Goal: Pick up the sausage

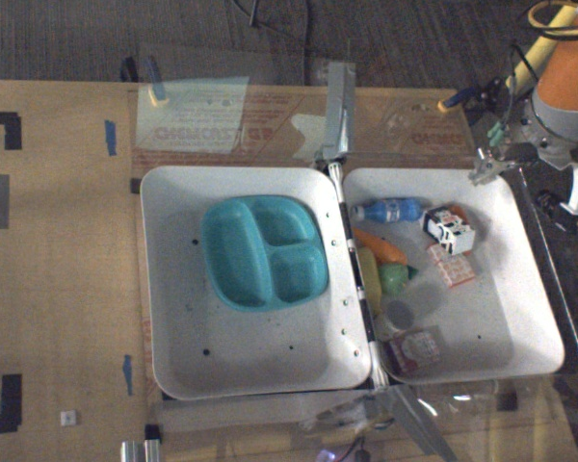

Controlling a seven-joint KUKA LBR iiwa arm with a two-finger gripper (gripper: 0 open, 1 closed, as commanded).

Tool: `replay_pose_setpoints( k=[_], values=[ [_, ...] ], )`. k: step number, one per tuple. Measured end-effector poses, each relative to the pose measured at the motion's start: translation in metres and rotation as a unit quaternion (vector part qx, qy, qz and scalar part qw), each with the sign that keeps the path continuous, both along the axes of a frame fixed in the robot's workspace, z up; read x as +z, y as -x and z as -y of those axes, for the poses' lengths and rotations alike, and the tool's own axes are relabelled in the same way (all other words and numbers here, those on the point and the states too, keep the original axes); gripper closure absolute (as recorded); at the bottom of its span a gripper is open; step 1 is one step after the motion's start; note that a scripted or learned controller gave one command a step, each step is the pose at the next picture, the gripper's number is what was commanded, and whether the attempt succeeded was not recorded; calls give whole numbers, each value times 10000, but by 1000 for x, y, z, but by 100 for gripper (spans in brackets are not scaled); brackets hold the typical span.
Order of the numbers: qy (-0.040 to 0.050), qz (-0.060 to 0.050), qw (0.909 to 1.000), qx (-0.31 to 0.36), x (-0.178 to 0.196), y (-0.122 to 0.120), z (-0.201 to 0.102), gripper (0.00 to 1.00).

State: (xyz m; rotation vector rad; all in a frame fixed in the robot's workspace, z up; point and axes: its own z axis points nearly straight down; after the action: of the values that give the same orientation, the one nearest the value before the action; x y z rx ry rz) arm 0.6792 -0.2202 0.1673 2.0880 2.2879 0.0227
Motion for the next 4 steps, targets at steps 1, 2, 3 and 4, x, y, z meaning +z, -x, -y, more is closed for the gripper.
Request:
replay_pose_setpoints(
  k=[1,2,3,4],
  values=[
    [-77,-195,9993,310,19,11,-50,100],
    [-68,-173,9994,309,29,10,-49,100],
    [-126,-179,9799,-1982,70,12,-65,100],
    [-163,-154,9228,-3847,78,12,-83,100]
  ],
)
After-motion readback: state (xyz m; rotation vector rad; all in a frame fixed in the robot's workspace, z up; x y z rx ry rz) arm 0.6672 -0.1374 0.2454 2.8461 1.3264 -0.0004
